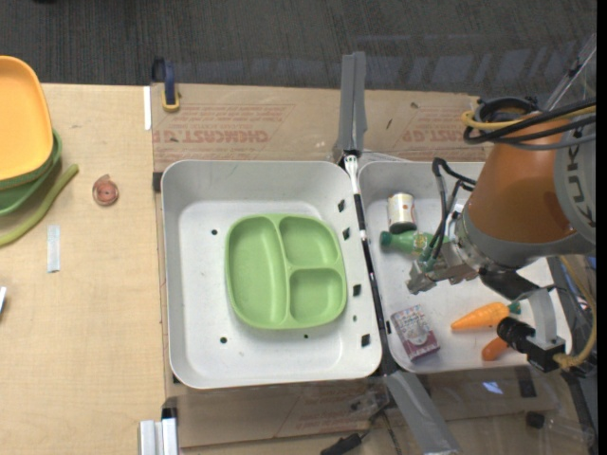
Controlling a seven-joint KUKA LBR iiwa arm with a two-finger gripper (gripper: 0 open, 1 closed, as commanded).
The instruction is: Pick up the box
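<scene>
**Small carton waits at the front of the right bin**

Pale wooden benchtop and brown cardboard frame two shallow white bins side by side. Left bin [190,349] holds a green divided plate [285,271]. Right bin [379,173] holds the box [415,333], a small pinkish carton lying flat near the bin's front left corner, close to the wall that divides the bins. Behind it lie a little can [401,210] and a green item [406,241]; a toy carrot [484,317] rests to its right.

The gripper [429,275] hangs above the bin floor, just behind the box and apart from it. Whether its fingers are apart or together cannot be told; nothing is visibly between them.

The box looks light and fairly stiff, likely thin card that could dent under a hard squeeze, with a smooth printed skin that may slip. Lying flat, it offers its two long edges as the best hold, taken across the narrow width near the middle. The nearby bin wall may crowd one finger.
</scene>
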